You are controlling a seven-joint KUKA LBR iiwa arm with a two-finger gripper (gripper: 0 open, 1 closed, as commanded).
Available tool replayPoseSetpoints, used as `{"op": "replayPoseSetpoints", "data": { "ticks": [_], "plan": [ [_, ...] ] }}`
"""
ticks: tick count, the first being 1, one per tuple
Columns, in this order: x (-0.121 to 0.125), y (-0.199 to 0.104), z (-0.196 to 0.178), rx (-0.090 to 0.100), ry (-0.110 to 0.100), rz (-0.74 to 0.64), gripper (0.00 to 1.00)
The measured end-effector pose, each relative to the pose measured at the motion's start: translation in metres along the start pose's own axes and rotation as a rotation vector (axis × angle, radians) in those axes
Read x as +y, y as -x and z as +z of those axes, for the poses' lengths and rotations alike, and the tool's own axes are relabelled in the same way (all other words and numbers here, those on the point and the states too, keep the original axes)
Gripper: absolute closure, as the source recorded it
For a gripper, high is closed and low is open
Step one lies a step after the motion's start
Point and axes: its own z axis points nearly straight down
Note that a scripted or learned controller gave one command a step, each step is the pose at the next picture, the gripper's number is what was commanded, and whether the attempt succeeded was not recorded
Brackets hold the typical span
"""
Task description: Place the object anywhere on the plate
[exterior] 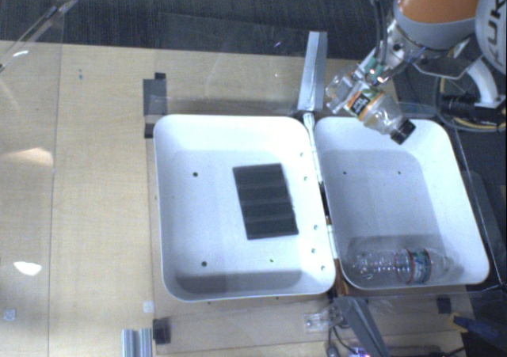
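Wooden bench (87, 189) is carrying two bins; fingers (366, 88) are clamping a clear plastic bottle (372, 104), which should be lowered gently onto the dark ribbed plate (264, 200) lying well away leftward.

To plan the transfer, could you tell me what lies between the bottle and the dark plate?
In the camera view, the bins' adjoining rims separate bottle from plate.
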Motion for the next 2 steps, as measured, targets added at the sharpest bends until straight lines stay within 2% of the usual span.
{"op": "replayPoseSetpoints", "data": {
  "ticks": [1, 2],
  "plan": [
    [0.068, -0.066, 0.071, 0.015, -0.03, -0.127, 1.0],
    [0.07, -0.066, 0.059, 0.012, -0.022, -0.129, 1.0]
  ]
}}
